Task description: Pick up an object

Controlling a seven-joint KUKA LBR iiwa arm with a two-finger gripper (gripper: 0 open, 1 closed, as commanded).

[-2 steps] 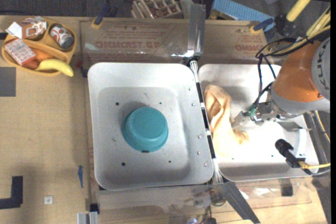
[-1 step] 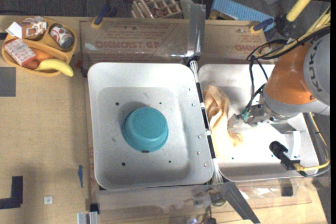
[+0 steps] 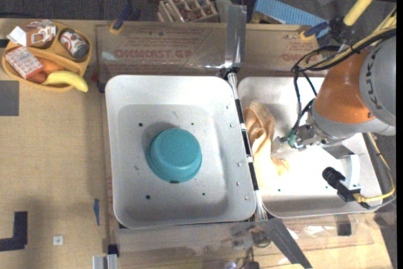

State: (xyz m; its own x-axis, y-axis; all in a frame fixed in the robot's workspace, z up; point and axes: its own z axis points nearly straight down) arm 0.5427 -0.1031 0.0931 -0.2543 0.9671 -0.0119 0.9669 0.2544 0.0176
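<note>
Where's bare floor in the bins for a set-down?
Left bin: open floor all round the teal bowl, widest toward its back corners. Right bin: free strip along the front wall. Crowded by the divider, where the tan cloth and gripper sit.

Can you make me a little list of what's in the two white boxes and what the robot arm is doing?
left bin: one teal bowl, upside down, near the middle
right bin: a tan, crumpled soft thing along its left wall
arm: grey with an orange band, reaching in from the right, over the right bin
gripper: low in the right bin, right beside the tan thing
holding anything: can't tell, the gripper tip is too small and blurred
outside the bins: a yellow tray with a banana, upper left
</note>
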